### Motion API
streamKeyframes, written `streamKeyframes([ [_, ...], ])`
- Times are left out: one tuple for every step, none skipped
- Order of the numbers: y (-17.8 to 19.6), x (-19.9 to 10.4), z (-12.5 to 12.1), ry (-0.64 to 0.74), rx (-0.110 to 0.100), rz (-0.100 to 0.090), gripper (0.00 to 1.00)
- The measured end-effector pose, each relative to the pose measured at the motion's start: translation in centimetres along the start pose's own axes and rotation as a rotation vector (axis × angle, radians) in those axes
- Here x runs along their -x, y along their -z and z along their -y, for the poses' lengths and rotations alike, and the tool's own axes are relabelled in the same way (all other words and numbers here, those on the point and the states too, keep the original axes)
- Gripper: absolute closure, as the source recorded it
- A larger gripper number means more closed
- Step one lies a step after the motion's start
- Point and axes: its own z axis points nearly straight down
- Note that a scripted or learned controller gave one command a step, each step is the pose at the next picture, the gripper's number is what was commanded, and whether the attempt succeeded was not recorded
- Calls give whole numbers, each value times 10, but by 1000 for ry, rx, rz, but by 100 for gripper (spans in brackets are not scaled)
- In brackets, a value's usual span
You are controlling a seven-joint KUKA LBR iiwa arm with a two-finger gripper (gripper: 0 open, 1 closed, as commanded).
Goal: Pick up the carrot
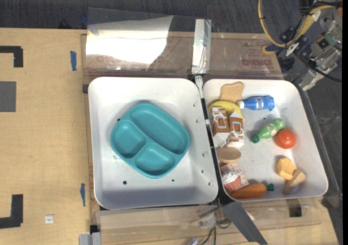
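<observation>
Your carrot [252, 190] lies flat against the near wall of the right bin [312, 129], its green tip beside it and a crumpled red-and-white packet [232, 177] touching its blunt end. Just beyond sit a yellow toy [285, 166] and a tomato [285, 139]. The pincer [324, 53] hangs well apart, past the bin's far corner; you cannot tell its state. Risk: the wall blocks one finger, or the packet comes up instead.
</observation>
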Motion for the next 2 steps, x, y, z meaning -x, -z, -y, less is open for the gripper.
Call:
streamKeyframes([
  [3,33,-44,570,3,0,100],
  [-24,72,-120,879,3,2,100],
])
